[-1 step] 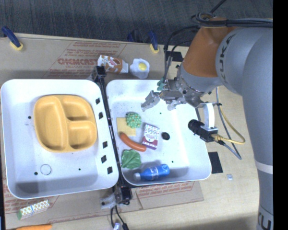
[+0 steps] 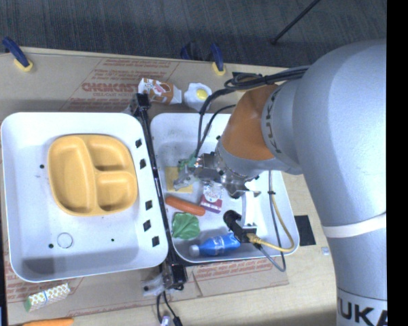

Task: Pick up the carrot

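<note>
The carrot (image 2: 185, 204), a short orange stick, lies flat in the right bin (image 2: 285, 233) near its left wall, pointing left to right. My gripper (image 2: 193, 173) hangs low over the bin just above and slightly right of the carrot, amid small items; the carrot is not between its fingers. The grey arm with its orange band (image 2: 250, 133) covers the bin's right half.
Below the carrot lie a green leafy item (image 2: 185, 225) and a blue bottle (image 2: 215, 245). A red-and-white packet (image 2: 212, 196) sits right of the carrot. The left bin (image 2: 20, 182) holds a yellow divided plate (image 2: 92, 173). Small items (image 2: 156, 90) rest behind the bins.
</note>
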Motion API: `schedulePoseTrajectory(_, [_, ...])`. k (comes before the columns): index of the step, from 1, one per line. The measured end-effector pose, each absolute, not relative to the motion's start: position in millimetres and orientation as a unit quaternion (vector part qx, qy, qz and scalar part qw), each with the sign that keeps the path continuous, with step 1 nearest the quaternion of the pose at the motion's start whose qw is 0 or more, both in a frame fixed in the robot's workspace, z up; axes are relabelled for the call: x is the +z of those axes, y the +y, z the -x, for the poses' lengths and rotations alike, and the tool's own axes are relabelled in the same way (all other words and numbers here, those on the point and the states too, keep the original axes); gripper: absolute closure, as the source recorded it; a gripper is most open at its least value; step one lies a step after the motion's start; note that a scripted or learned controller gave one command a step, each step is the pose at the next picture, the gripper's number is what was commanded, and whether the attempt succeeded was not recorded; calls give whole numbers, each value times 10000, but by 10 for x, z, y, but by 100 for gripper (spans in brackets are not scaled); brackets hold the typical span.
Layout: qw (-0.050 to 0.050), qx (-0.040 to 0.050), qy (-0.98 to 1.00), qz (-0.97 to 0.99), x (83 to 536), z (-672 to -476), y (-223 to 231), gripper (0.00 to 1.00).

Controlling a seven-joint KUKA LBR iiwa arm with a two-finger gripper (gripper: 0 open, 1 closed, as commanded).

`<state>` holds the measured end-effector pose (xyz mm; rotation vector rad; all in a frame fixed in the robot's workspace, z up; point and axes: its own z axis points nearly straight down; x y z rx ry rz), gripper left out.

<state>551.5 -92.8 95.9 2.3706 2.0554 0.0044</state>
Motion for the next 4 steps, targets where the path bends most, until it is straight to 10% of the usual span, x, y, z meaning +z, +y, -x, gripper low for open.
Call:
schedulePoseTrajectory(2, [46, 64, 4202, -9074, 967, -4929, -1042, 0])
schedulePoseTrajectory(3, [63, 78, 2207, -9753, 969, -4892, -960, 0])
schedulePoseTrajectory(4, [-26, -14, 1797, -9837, 1917, -5366, -343, 0])
